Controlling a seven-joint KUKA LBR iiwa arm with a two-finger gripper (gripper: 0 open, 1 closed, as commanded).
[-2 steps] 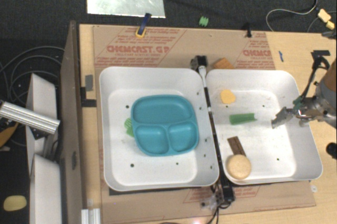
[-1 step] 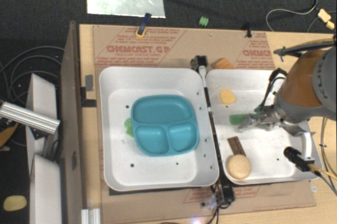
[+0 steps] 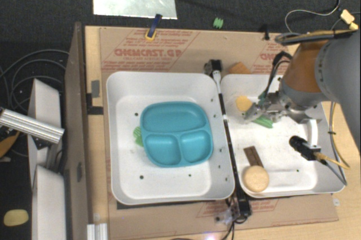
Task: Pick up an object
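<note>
Hand (image 3: 260, 113) low over green piece (image 3: 264, 121) (right bin's (image 3: 282, 185) upper middle)

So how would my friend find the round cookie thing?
Look in the right-hand white bin, the one the arm reaches into. Go to its near corner beside the divider between the bins. The cookie is the pale tan disc there, just below a small dark brown bar.

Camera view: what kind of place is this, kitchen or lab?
Probably a robot grasping lab bench: a KUKA arm reaches over two white bins holding toy items, with loose cables and a cardboard base.
</note>
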